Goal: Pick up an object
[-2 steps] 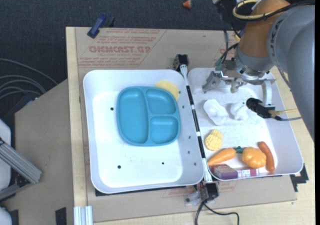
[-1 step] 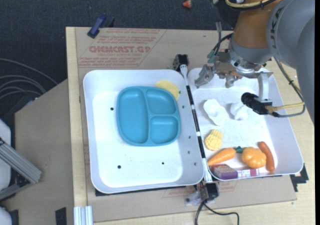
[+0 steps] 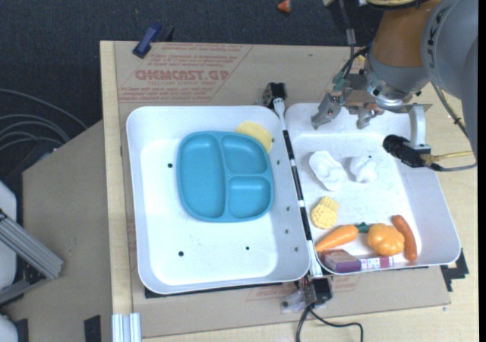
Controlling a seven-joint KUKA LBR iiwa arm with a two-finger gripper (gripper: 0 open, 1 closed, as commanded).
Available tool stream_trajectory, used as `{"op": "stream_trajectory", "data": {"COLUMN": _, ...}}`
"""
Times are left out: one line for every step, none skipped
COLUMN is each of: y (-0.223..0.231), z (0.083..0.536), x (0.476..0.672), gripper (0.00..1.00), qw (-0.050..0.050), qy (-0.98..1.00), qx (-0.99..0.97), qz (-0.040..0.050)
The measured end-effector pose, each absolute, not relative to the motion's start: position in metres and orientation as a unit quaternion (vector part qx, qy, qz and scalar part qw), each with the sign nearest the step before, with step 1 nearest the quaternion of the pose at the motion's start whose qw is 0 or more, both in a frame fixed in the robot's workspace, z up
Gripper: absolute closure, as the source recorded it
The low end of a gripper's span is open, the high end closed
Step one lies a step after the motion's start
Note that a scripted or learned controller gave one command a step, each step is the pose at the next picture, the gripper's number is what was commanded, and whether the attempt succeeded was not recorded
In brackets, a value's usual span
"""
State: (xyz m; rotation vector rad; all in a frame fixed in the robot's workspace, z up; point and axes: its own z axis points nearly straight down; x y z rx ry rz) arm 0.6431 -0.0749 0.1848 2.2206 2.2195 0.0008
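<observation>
Claw [image 3: 343,111]: spread apart, nothing held, poised at the right bin's [image 3: 433,204] far edge. Corn cob [image 3: 324,212]: lying by that bin's left wall; a straight descent is advised.

Bright toy colours in two white bins on a tan bench

A sky-blue divided tray [image 3: 225,175] fills the left bin [image 3: 152,242], a pale yellow piece [image 3: 257,134] behind it; in the right bin [image 3: 434,211] lie two white lumps [image 3: 326,169], yellow corn [image 3: 324,212], an orange carrot [image 3: 336,236], an orange-yellow pepper [image 3: 385,239], a red-orange sausage [image 3: 406,235], a purple-and-white packet [image 3: 357,262]
</observation>
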Motion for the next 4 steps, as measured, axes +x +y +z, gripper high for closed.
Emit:
{"op": "stream_trajectory", "data": {"y": -0.095, "z": 0.115, "x": 0.666, "gripper": 0.00, "qw": -0.001, "qy": 0.707, "qx": 0.707, "qz": -0.0010}}
{"op": "stream_trajectory", "data": {"y": -0.092, "z": 0.084, "x": 0.666, "gripper": 0.00, "qw": -0.001, "qy": 0.707, "qx": 0.707, "qz": -0.0010}}
{"op": "stream_trajectory", "data": {"y": -0.092, "z": 0.085, "x": 0.666, "gripper": 0.00, "qw": -0.001, "qy": 0.707, "qx": 0.707, "qz": -0.0009}}
{"op": "stream_trajectory", "data": {"y": -0.092, "z": 0.085, "x": 0.666, "gripper": 0.00, "qw": -0.001, "qy": 0.707, "qx": 0.707, "qz": -0.0010}}
